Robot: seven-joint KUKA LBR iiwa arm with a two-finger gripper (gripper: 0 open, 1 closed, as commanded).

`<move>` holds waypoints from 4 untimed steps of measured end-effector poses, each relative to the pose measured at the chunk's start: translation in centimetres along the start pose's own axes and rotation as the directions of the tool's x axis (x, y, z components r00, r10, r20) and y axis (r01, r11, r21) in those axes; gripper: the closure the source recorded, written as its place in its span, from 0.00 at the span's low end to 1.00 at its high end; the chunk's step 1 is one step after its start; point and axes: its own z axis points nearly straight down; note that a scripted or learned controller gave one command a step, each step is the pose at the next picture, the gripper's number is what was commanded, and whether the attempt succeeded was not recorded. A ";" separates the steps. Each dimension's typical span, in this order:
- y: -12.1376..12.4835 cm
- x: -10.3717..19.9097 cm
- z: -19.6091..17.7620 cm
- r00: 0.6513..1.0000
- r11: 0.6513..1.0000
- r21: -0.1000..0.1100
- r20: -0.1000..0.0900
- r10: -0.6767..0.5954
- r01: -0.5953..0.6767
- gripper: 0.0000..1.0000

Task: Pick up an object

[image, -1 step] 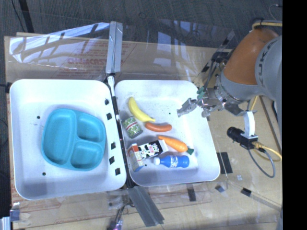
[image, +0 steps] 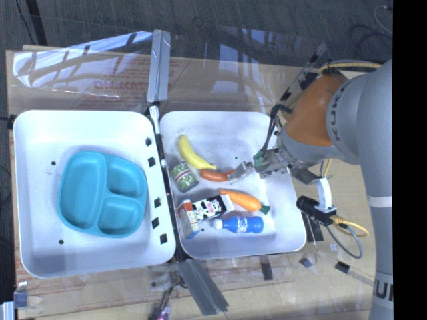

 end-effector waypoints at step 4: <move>-7.8 2.0 1.0 0.997 0.997 -0.008 0.008 -0.076 0.076 0.00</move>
